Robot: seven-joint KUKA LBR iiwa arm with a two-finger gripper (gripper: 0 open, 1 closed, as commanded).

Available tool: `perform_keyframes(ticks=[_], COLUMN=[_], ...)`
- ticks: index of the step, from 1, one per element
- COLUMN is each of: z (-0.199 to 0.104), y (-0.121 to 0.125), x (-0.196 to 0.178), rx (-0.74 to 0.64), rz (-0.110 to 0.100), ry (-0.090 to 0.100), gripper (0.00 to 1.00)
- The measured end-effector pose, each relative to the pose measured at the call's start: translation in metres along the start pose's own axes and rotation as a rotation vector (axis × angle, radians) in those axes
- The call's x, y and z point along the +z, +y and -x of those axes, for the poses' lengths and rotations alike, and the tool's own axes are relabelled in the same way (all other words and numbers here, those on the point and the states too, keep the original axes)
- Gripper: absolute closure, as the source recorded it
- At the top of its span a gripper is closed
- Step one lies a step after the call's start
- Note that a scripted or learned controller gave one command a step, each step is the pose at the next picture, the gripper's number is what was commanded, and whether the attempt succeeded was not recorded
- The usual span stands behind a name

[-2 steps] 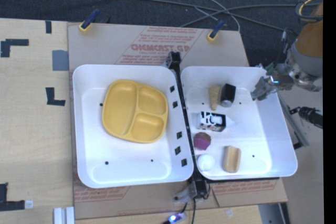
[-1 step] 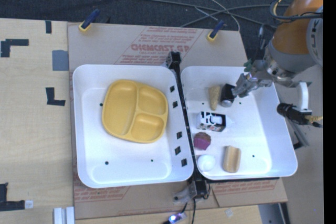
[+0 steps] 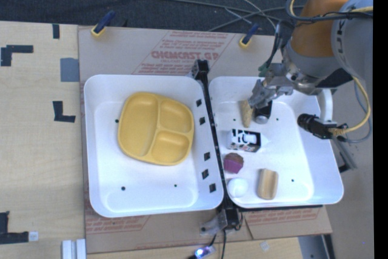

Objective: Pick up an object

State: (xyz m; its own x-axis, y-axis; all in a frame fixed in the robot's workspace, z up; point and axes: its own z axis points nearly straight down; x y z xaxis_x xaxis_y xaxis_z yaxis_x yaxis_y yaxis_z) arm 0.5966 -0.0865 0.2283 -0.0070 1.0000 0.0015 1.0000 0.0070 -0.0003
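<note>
Over the right bin [image 3: 315, 188] the end effector [image 3: 260, 107] hangs low; whether it is spread or pinching anything cannot be told. Touching its left side: a tan upright piece [image 3: 246, 112]. Just below: black-and-white box [image 3: 244, 140], then purple object [image 3: 233, 162], white ball [image 3: 237, 186], tan block [image 3: 267, 184]. Far left: yellow divided plate [image 3: 155, 128].

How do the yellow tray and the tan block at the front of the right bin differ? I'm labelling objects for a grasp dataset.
The yellow tray lies alone in the left bin; the tan block shares the right bin with several small items. The yellow tray is far larger than the tan block. The tray is flat with three compartments; the block is a plain rounded chunk. Both lie apart from the gripper.
</note>
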Motion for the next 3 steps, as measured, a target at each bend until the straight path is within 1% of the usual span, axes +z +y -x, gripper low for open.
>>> perform_keyframes(ticks=[1,2,3], z=[-0.049,-0.104,-0.153], y=[0.016,0.021,0.039], x=[-0.008,0.003,-0.006], rx=[0.000,0.001,0.001], rz=[0.001,-0.001,0.000], ry=[0.000,-0.001,0.000], gripper=[1.00,1.00,1.00])
